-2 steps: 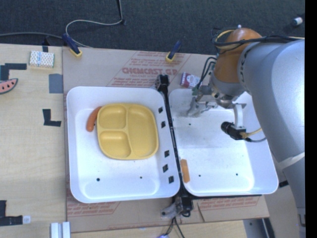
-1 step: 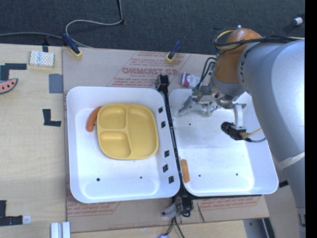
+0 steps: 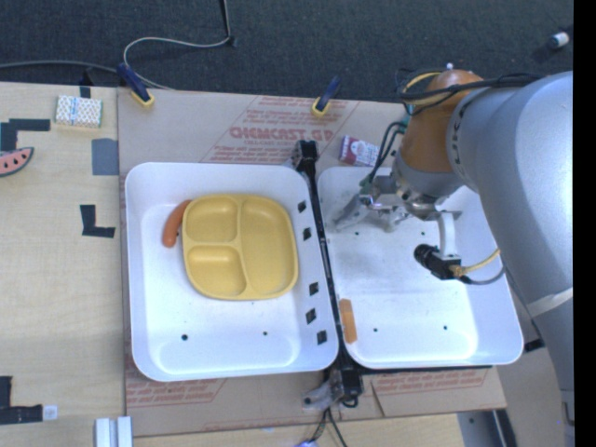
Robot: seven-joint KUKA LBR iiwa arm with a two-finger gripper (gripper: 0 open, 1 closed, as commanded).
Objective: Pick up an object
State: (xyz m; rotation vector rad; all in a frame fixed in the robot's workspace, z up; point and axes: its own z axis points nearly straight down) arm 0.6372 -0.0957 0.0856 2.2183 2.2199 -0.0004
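My gripper point(image 3: 361, 210) hangs low over the upper left part of the right bin point(image 3: 466, 343), below the orange wrist band. Nothing shows in its grasp. A small orange stick-shaped object point(image 3: 347, 320) lies in the right bin's lower left corner, against the divider and well below the gripper. In the left bin point(image 3: 158, 343) rests a yellow divided plate point(image 3: 240, 246). An orange sausage-shaped piece point(image 3: 172, 223) lies along the plate's left edge.
A small red and white packet point(image 3: 356, 150) lies on the cardboard just behind the right bin. Two yellow clamps point(image 3: 138, 84) point(image 3: 326, 103) hold the cardboard's far edge. A black cable plug point(image 3: 438, 261) hangs from the wrist over the right bin.
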